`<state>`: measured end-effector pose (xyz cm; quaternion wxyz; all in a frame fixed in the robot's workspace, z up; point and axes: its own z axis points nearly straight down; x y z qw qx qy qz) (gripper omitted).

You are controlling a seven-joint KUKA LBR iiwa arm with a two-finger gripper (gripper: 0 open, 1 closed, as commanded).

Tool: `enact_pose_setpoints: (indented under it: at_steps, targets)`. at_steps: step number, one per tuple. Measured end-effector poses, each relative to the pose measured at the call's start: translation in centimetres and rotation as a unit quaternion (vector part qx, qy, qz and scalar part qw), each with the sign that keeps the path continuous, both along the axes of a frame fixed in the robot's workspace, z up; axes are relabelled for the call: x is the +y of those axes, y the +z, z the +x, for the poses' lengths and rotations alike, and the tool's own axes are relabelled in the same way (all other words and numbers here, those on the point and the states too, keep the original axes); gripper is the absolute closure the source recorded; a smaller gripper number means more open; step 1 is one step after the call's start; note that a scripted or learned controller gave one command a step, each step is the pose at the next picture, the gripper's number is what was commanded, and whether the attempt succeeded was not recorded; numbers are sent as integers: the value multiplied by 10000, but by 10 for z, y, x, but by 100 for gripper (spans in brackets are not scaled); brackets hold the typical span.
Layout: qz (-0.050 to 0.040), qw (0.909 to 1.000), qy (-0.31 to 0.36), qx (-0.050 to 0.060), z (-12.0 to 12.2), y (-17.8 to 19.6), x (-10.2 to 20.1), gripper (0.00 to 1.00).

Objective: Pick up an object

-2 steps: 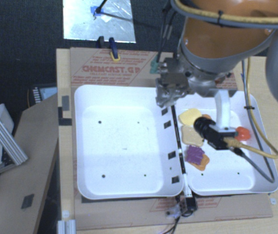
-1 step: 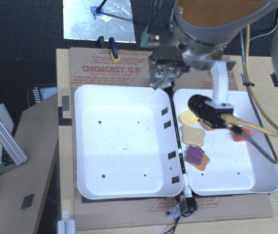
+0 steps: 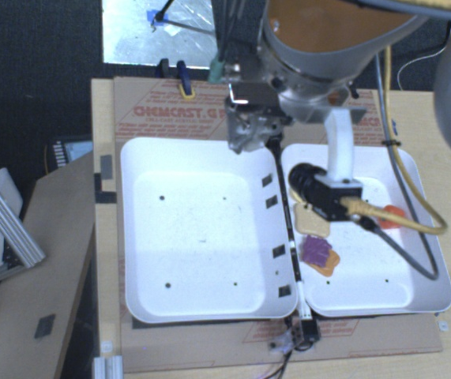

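Gripper (image 3: 250,133): over far rim of left bin (image 3: 193,219), by the divider; whether open or closed cannot be told.
Right bin (image 3: 367,287): purple object (image 3: 315,248) lying on orange piece (image 3: 331,264), tan slab (image 3: 312,223) just behind, near the bin's left wall.

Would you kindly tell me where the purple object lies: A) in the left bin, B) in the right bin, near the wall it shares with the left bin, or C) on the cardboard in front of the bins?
B: the purple object rests partly on an orange piece inside the right bin, close to that bin's left wall.
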<state>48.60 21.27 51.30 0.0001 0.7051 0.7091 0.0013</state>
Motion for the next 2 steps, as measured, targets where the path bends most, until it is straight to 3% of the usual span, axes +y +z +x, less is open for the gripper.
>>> enact_pose_setpoints:
  at_steps: [1, 2]
  targets:
    - [6, 10000, 21, -6, 1, 11, 0, 100]
    - [-29, 10000, 8, 58, -1, -107, 23, 100]
